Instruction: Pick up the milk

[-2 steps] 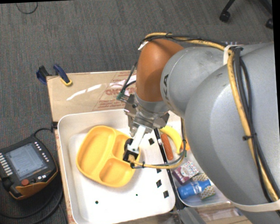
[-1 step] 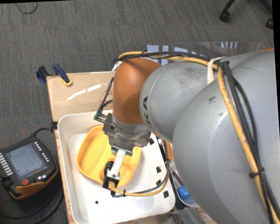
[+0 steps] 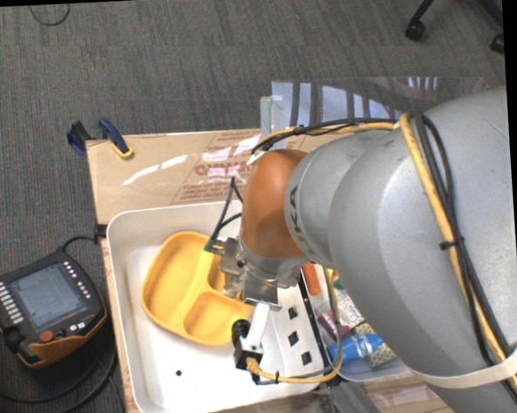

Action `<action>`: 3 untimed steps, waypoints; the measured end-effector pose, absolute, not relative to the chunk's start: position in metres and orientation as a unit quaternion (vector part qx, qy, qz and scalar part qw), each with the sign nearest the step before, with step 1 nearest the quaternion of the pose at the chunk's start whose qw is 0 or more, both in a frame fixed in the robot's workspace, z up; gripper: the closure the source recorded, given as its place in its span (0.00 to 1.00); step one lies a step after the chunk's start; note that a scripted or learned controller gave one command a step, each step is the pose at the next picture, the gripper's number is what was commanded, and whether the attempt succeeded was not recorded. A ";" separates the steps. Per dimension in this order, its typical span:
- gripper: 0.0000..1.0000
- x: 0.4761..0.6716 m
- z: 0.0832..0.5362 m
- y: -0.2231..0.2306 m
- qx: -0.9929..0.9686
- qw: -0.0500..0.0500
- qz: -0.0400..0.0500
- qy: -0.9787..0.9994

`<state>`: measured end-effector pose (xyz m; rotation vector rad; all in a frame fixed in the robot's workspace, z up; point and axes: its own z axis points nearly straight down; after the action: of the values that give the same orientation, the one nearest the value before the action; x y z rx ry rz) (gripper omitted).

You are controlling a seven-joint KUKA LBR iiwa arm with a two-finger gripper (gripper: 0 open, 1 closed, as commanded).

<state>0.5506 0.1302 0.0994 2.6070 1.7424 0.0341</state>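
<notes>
Toward the counter's near right corner, the right bin point(image 3: 373, 370) holds a blue bottle point(image 3: 359, 347) among patterned packets, with the arm point(image 3: 400, 236) covering most of that bin. Just left of the bottle, at the wall between the bins, sits a white flat-faced thing point(image 3: 294, 334) with small black marks. It may be the milk, but I cannot tell. Farther in, the left bin point(image 3: 131, 340) carries a yellow divided dish point(image 3: 181, 289), and the gripper point(image 3: 257, 289) hangs over the dish's right rim. Whether it is apart or together I cannot tell, and nothing can be seen clamped in it. A milk carton would likely be light, with thin walls that dent and smooth sides that slip. I would grip it gently across two flat faces near the middle. At the counter's point(image 3: 152, 177) far left corner, a blue clamp point(image 3: 106, 136) grips the edge.
</notes>
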 end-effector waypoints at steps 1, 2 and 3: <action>1.00 0.543 0.186 0.038 0.870 -0.001 -0.002 0.494; 1.00 0.586 0.216 0.137 0.888 -0.001 -0.002 0.459; 1.00 0.608 0.199 0.183 0.859 -0.001 -0.003 0.513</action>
<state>0.6078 0.1833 0.1992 2.6984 1.6114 -0.0081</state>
